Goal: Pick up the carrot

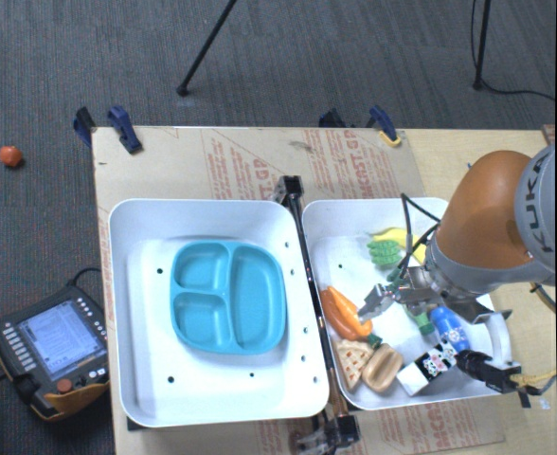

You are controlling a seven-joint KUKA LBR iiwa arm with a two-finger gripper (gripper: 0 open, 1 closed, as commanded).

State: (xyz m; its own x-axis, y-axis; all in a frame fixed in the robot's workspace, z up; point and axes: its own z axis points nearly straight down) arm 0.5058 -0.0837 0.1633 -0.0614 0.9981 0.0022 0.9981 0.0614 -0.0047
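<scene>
The orange carrot (343, 313) lies slantwise at the left side of the right bin (328, 218), its green stem end pointing toward the bin's middle. My gripper (376, 300) hangs just to the right of the carrot, close above its stem end, under the grey arm with the orange band (487, 211). Nothing is visibly held in it. The arm's body hides part of the bin's right half.
Around the carrot lie a green-yellow corn cob (386, 250), a waffle (354, 359), a tan bun (384, 368), a blue bottle (447, 326) and a black-and-white block (432, 363). The left bin (127, 254) holds a blue divided plate (229, 297). A teach pendant (49, 351) sits on the floor.
</scene>
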